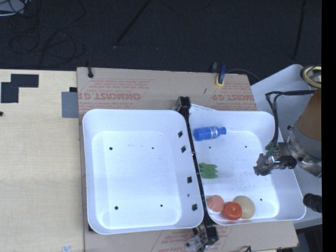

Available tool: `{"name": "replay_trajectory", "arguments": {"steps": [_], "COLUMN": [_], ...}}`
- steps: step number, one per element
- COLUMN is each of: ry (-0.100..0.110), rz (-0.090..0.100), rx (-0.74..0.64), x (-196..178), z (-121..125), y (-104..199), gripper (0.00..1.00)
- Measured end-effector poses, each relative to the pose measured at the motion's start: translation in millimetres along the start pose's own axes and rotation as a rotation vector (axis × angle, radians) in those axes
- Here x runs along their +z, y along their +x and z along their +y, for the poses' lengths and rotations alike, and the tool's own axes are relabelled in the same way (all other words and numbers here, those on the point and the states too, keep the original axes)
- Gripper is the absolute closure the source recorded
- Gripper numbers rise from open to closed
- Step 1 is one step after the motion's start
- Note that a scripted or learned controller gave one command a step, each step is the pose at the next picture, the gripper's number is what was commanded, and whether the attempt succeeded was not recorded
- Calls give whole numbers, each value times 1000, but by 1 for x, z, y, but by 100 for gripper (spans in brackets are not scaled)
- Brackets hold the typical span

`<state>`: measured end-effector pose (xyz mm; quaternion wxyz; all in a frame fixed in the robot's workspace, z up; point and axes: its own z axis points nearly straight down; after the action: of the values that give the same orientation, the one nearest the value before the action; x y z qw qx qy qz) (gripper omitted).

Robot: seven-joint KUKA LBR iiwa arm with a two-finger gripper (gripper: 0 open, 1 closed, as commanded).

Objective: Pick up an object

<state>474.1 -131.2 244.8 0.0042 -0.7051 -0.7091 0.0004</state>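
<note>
The right bin [262, 125] holds a blue bottle [209, 133] lying on its side near the back left. A small green object [208, 170] rests near the bin's left wall. In the front corner sit a pink round piece [214, 203], a red round piece [232, 210] and a tan round piece [244, 206], close together. My gripper [264, 167] hangs over the right side of this bin, well right of the green object. It is small and dark against the bin, and nothing shows between its tips.
The left bin [94, 130] lies beside the right one, with a black divider [191, 161] between them. Both rest on brown cardboard [131, 91]. A wooden bench top [37, 167] extends to the left. Cables [275, 119] loop near the arm.
</note>
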Motion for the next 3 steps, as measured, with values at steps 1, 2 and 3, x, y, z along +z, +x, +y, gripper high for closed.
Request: {"name": "replay_trajectory", "arguments": {"steps": [1, 2, 3], "ry": [-5, -7, -7], "rz": [-8, -6, -6], "rx": [9, 8, 5], "x": [8, -25, -48], "z": [29, 0, 1], "y": [-68, -83, -82], "gripper": [100, 100, 100]}}
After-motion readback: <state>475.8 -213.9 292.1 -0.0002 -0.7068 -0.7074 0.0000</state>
